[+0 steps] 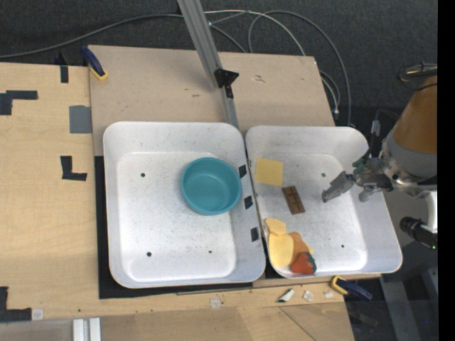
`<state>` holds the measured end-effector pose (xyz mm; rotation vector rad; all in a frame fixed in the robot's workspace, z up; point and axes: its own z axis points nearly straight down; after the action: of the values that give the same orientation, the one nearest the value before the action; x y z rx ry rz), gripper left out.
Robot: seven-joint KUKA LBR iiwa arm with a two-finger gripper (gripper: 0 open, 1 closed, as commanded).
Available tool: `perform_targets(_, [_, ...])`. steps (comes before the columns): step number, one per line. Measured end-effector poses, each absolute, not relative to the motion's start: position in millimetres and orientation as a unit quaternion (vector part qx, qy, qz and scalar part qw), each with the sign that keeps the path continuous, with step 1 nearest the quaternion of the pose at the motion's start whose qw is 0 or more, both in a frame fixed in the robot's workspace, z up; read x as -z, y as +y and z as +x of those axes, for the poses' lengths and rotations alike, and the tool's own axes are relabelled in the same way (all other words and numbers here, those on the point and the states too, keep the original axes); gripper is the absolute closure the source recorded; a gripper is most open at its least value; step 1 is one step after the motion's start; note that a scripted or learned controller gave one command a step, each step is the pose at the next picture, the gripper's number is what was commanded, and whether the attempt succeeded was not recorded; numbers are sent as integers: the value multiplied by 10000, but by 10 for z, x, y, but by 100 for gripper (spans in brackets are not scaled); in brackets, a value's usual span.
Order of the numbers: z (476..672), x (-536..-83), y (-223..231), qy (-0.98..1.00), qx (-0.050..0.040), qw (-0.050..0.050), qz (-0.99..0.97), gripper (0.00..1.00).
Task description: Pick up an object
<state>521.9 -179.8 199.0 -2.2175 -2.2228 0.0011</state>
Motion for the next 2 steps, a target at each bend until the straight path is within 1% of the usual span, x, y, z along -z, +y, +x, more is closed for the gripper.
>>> perform_targets(1, [5218, -1991, -1800, -7078, -4, 10, -7064, 0])
perform_targets(2, [5189, -1553, -1810, -7075, -19, 24, -7067, 0])
